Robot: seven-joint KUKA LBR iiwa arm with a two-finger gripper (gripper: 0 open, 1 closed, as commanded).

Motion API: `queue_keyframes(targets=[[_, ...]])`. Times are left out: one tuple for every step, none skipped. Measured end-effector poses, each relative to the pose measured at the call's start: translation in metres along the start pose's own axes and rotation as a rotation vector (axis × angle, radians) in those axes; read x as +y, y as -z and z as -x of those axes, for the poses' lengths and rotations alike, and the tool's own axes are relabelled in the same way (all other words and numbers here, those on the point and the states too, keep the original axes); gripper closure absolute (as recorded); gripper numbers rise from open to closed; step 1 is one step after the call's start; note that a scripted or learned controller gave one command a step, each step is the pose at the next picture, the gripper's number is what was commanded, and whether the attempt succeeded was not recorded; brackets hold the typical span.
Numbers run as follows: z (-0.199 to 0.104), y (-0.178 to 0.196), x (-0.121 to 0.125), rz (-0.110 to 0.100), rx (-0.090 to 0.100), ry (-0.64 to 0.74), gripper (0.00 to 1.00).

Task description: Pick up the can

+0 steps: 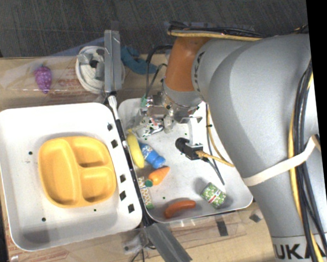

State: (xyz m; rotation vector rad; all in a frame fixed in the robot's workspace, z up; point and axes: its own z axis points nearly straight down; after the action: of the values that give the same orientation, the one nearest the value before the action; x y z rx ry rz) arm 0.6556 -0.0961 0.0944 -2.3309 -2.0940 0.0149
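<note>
Can (213, 195) lying in right bin (232, 175), pincer (151, 123) well apart

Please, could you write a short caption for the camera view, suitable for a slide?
KUKA arm reaches into the right bin, its gripper far from the can; yellow tray in the left bin.

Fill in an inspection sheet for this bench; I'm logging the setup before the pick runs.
Surface: two white bins, left bin and right bin, side by side on a wooden bench.
Job's things: can lies near the right bin's front corner, apart from the gripper.
Clutter: banana, blue bottle, carrot, sausage in the right bin; yellow tray in the left bin.
Grippers: gripper low over the right bin's back, near the banana.
Cables: black cables along the arm.
Surroundings: purple item and a white coil behind the bins.
</note>
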Motion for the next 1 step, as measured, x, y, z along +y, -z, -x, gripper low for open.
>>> queue_keyframes(targets=[[0.0002,0.0068,-0.0021,-0.010,0.000,0.003,1.00]])
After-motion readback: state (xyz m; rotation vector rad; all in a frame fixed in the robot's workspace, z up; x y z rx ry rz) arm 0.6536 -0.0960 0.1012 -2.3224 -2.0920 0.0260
